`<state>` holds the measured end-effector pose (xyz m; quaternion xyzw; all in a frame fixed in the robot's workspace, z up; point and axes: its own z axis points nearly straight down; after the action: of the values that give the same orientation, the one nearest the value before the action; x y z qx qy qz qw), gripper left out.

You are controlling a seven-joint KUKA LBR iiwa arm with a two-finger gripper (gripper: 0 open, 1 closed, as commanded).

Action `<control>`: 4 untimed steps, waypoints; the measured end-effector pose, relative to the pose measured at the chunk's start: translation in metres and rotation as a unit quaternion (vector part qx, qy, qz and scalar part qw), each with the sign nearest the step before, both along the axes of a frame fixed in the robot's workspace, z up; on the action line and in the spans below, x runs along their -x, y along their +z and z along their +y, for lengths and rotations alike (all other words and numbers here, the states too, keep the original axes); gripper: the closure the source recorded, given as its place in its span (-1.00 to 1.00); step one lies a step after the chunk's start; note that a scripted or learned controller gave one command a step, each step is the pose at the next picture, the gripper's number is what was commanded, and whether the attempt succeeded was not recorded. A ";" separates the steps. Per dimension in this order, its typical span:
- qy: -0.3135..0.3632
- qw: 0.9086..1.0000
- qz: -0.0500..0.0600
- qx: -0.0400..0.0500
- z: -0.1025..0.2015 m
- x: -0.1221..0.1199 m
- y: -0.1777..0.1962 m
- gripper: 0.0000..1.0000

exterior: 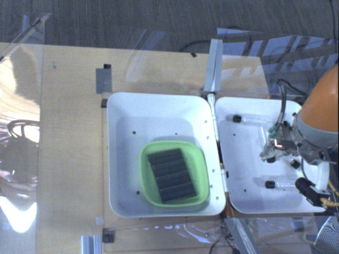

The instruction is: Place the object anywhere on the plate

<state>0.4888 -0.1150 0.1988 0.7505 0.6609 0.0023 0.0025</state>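
Gripper (pixel 271 151) first: poised low over the floor of the right shallow white bin (pixel 244 160), toward that bin's three o'clock side. Impossible to tell at this slant whether parted or closed, amid pale metal and glare. Nothing dark seen at its tip, so no claim of a hold.

Behind it, at about two o'clock, the grey arm with its orange band (pixel 321 108), reaching in from the three o'clock edge and bent down over the right bin. Probably parked there to leave the other bin unshadowed, though that is a judgement only.

In the left shallow white bin (pixel 159 97), toward six o'clock of its floor, the rounded square lime-green plastic plate (pixel 145 164). On the plate, the dark grey ribbed rectangular block (pixel 170 174), lying flat, long axis running from eleven o'clock to five o'clock, wholly inside the raised green rim and well apart from the gripper. Flat resting and the rim all round suggest a stable lie, unlikely to slide off.

Judging by this, task's goal looks met: block on plate, no contact from the arm.

Between the bins at twelve o'clock, a grey metal post (pixel 213 67), apparently a fixture joining them on the pale wooden bench (pixel 63 142). Inside the right bin, two small dark-capped clear pieces (pixel 237 119), too small to identify.
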 end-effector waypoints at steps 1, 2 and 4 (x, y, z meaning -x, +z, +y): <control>0.070 0.998 0.001 0.000 0.069 0.000 -0.014 1.00; 0.129 0.992 0.000 0.000 0.145 -0.038 -0.014 1.00; 0.317 0.948 0.000 0.001 0.231 -0.026 -0.001 1.00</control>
<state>0.5153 0.1163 0.1973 0.5019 0.8649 0.0024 0.0023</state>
